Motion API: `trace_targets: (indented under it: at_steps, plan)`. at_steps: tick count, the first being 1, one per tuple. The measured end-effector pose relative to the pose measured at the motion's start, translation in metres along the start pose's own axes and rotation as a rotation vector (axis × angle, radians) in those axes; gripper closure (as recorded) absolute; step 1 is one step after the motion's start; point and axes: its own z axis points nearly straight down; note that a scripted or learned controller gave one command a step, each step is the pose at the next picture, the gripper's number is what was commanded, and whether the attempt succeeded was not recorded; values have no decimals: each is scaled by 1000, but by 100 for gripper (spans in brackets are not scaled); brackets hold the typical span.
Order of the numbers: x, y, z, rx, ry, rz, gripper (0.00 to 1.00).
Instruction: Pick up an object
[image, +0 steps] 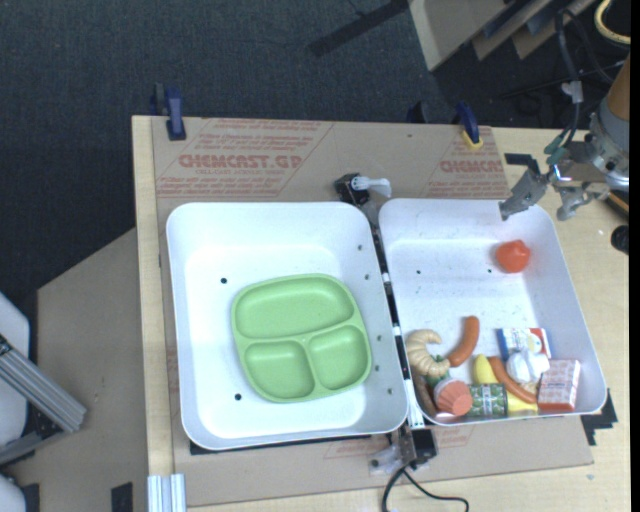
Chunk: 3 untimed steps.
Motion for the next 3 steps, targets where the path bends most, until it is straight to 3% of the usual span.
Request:
trace_targets:
  at_steps: [1, 2, 3]
  plan:
    - [-10, -55, 116, 14, 4, 3, 0]
    - [45, -94, 183, 10, 5, -2, 0]
    - [41, -90, 168, -2, -1, 2, 100]
